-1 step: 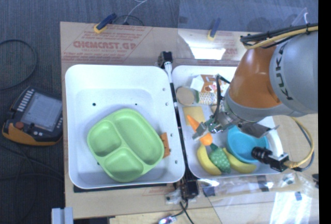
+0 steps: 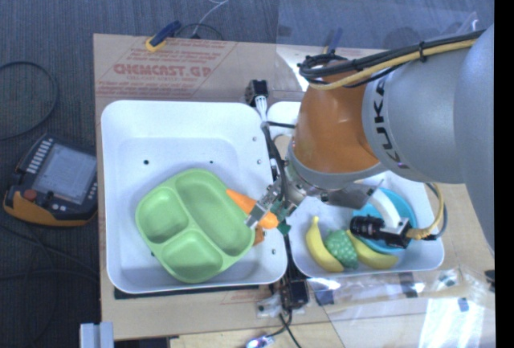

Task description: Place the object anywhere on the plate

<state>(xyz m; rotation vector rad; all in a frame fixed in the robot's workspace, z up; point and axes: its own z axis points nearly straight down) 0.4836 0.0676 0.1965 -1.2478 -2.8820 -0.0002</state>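
A green divided plate (image 2: 191,223) lies in the left bin (image 2: 161,129), toward its front right. An orange carrot-like object (image 2: 239,199) sits over the plate's right rim, slanting down to the right. My gripper (image 2: 270,219) hangs just at that rim, by the wall between the two bins. Its fingers are shut on the orange object, and orange shows between the fingertips. The wrist covers the far end of the object.
The right bin (image 2: 418,262) holds two yellow bananas (image 2: 321,248), a green bumpy fruit (image 2: 342,248) and a blue dish (image 2: 398,210). The big grey and orange arm (image 2: 345,129) covers most of that bin. A teach pendant (image 2: 53,182) lies left of the bench.
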